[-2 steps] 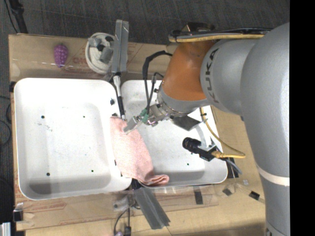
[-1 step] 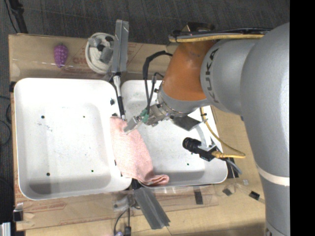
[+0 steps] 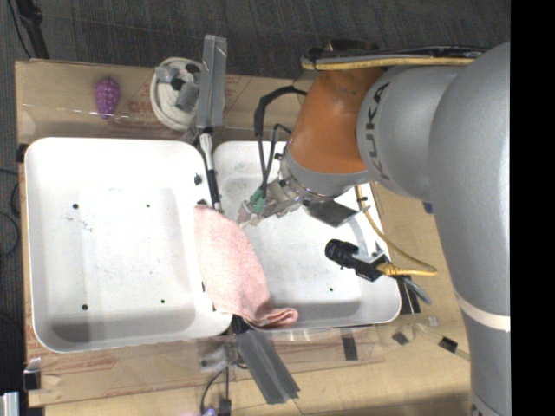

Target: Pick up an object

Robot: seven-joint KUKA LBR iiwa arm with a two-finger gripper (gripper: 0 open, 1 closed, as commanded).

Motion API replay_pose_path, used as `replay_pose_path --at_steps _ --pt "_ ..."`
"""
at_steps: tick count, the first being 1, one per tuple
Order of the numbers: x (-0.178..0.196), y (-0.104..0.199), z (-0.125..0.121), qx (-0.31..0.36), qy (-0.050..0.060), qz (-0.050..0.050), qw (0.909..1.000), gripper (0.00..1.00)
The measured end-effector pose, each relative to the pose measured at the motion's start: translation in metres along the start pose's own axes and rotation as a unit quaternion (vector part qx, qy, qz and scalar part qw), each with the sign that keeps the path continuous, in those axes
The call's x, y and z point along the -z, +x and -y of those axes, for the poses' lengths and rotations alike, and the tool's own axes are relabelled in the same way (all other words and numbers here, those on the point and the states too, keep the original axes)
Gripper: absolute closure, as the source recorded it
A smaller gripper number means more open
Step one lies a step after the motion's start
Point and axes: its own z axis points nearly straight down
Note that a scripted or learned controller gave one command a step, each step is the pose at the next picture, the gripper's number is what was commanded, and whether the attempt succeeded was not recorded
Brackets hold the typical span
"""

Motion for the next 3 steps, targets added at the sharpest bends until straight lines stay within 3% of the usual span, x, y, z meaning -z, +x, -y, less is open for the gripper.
replay_pose_path --at_steps 1,2,3 --pt "0.0 0.0 0.0 0.0 0.0 0.0 1.0 0.0" --pt "0.042 0.033 -0.041 -0.051 0.0 0.0 0.9987 0.0" --pt "-0.011 0.008 -0.025 -0.03 0.001 0.0 0.9996 0.0"
